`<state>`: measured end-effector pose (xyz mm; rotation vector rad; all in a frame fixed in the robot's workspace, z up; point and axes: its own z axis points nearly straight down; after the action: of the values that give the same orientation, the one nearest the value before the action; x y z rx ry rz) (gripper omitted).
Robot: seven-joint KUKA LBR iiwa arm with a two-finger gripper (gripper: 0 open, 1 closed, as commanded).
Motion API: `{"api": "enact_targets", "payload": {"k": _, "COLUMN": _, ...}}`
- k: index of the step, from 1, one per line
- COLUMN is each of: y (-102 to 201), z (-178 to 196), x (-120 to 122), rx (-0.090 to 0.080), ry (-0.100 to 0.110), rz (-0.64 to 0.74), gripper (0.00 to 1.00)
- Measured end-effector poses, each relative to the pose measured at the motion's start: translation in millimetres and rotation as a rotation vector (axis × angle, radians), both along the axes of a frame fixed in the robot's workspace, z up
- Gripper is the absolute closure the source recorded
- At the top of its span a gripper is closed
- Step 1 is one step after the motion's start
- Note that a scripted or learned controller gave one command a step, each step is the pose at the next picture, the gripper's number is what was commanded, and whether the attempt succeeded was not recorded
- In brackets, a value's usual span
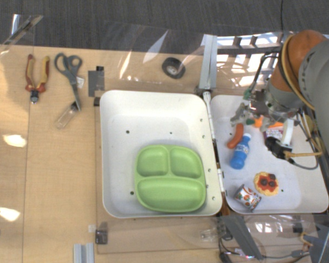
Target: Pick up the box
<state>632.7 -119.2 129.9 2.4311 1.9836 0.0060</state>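
The grey arm (318, 64) reached in from the right, and its orange band (299, 48) sat at the far right corner of the scene. The wrist bent down over the far part of the right bin (312, 201). The gripper (251, 112) hung low there, a dark metal piece with thin parts. Whether it was open or closed could not be told, because the parts were small and mixed with the things under them.

The box (276, 129), small, white with a red print, lay in the far half of the right bin, just right of the gripper and below the wrist. Nothing showed it held.

Near it lay a blue plastic bottle (239, 153) with a white cap, and a red-orange long thing (234, 136) touched the bottle's far end. Closer to the near edge were a flat round toy (266, 183), yellow with red spots, and a small printed container (247, 197) with a silvery end, tilted.

The left bin (115, 147) was smooth white plastic with round corners. It held a green plate (170, 178) with three compartments.

On the wooden bench (44, 174), far left, lay scissors (70, 73) and red-handled pliers (35, 76).
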Motion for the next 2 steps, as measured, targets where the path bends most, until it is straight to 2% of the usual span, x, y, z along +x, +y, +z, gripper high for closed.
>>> {"api": "enact_targets", "payload": {"k": 1, "y": -11.7, "z": -40.9, "x": -44.3, "rx": -0.001, "ry": -0.006, "rz": 0.057, "gripper": 0.00}}
{"api": "enact_targets", "payload": {"k": 2, "y": -12.3, "z": -28.3, "x": -41.6, "rx": -0.005, "ry": -0.014, "rz": 0.059, "gripper": 1.00}}
